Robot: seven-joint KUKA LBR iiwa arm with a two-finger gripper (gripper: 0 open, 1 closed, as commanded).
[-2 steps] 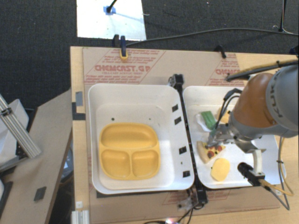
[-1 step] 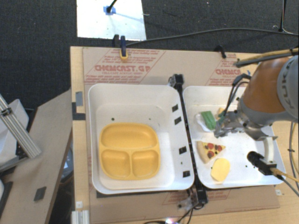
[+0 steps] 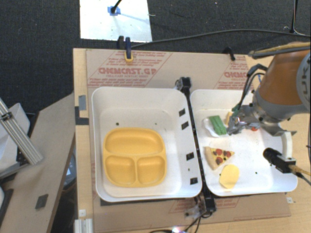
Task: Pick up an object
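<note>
A slanted overhead view shows 2 shallow white bins side by side on a brown cardboard sheet (image 3: 146,67) printed with red lettering.

The left bin (image 3: 104,106) holds 1 yellow plate (image 3: 135,156) divided into 3 compartments: 1 wide section at the far side and 2 smaller ones nearer the camera. The plate lies flat, near the middle of the bin floor.

The right bin (image 3: 257,181) holds 3 small items. A green piece (image 3: 218,124) lies toward the far left part of this bin, resting on something white. Nearer the camera, a toy pizza slice (image 3: 218,156) with red and dark toppings lies flat, its point facing the divider between the bins. Just beyond it toward the front wall lies a yellow oval piece (image 3: 229,175), close to the pizza slice.

The grey arm (image 3: 286,89), with its orange band, reaches in from the right and bends down into the right bin. The gripper (image 3: 235,125) sits low over the bin floor, just beside the right end of the green piece. Whether the gripper is open or closed cannot be told from this angle, and nothing can be seen held in it. The pizza slice and the yellow oval piece lie apart from the gripper, nearer the camera.
</note>
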